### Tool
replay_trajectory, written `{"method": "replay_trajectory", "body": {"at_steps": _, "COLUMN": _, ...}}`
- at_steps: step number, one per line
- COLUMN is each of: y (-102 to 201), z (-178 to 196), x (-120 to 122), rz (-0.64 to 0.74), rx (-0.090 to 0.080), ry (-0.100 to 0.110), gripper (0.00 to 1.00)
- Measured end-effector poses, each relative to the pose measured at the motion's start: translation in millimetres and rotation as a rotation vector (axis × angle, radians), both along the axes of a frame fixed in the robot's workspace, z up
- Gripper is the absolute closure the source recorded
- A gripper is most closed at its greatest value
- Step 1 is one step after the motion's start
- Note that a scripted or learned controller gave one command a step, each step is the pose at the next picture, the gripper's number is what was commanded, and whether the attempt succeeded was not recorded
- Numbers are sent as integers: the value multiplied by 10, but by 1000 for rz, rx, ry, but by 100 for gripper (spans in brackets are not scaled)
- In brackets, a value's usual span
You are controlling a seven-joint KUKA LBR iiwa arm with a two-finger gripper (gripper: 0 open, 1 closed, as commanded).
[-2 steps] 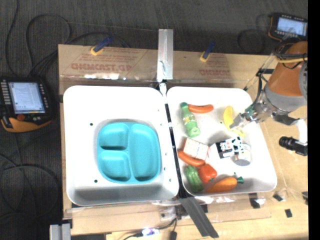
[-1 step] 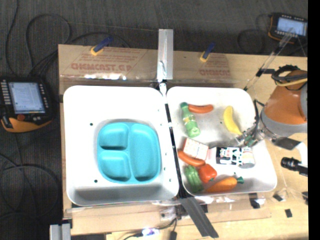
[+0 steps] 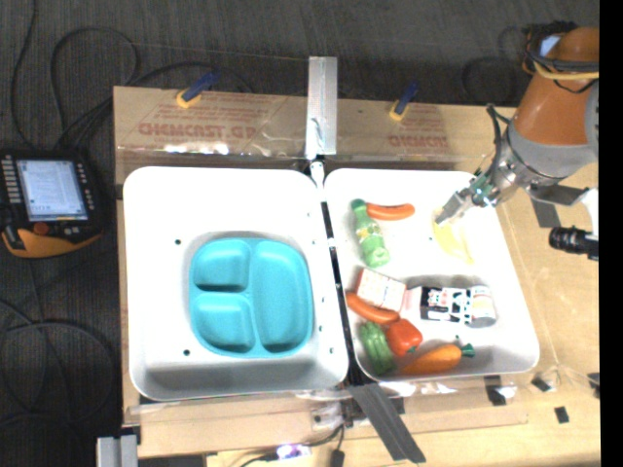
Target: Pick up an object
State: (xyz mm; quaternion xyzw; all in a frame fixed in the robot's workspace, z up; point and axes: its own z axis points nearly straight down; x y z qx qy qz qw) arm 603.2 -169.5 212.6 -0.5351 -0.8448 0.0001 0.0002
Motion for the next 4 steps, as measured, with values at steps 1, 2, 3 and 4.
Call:
{"method": "replay_trajectory", "body": {"at_steps": 1, "y": 236, "z": -549, "x": 517, "rz": -72, "rx": 0, "ry": 2, "gripper": 100}}
{"method": "replay_trajectory", "body": {"at_steps": 2, "y": -457, "z": -1044, "x": 648, "rz": -29, "rx": -4, "ry": 1, "gripper": 100}}
{"method": "replay_trajectory", "body": {"at_steps": 3, "y": -541, "z": -55, "x": -504, "rz": -150, "rx": -1, "ry": 2, "gripper": 100}}
{"method": "replay_trajectory", "body": {"at_steps": 4, "y": -187, "z": -1190, "x": -576, "rz": -210, "rx": -3, "ry": -5, "gripper": 100}}
